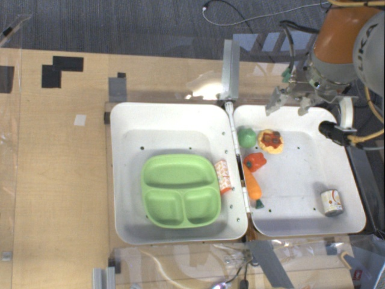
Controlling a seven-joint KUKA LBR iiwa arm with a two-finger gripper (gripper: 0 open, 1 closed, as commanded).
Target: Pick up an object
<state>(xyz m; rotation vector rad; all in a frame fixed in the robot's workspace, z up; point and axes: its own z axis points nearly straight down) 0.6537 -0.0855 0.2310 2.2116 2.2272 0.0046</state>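
Gripper [290, 104] hangs over right bin's [355, 221] far rim, nothing between fingers. Carrot [254, 188], red pepper [255, 161], can [330, 201] inside. Green tray [180, 190] in left bin [123, 161].

Glossy white plastic bins [180, 116], matt green plastic tray [180, 189], wood-look bench [54, 173].

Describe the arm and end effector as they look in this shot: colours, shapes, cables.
The arm is rounded, with grey casing and a broad orange band above the wrist. Below that sits a grey metallic end effector with slim pale fingers. Dark cables loop around the wrist and trail off along the bench.
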